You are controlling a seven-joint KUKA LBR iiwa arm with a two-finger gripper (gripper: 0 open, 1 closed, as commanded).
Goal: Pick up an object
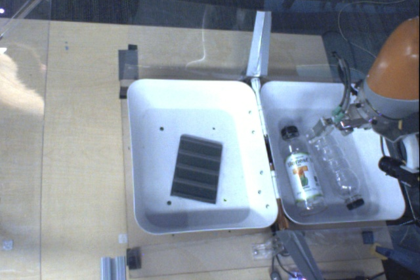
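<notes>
Reaching in from the right, the arm has its hand low over the right bin, near the upper end of a clear plastic bottle that lies slantwise with its dark cap toward the bin's near edge. This looks like the approach step, with no lift begun. The hand is small and partly lost against the clear plastic, so I cannot tell whether it is spread, pressed together or pinching anything.

Just beside the clear bottle lies a second bottle with a white, green and orange label, its dark cap pointing toward the far wall. The two lie side by side, perhaps touching, so the next move probably calls for settling on one bottle without nudging the other, and slick round plastic may slip.

A dark ribbed block rests alone in the left bin, well apart. Both bins sit on the pale wooden surface.
</notes>
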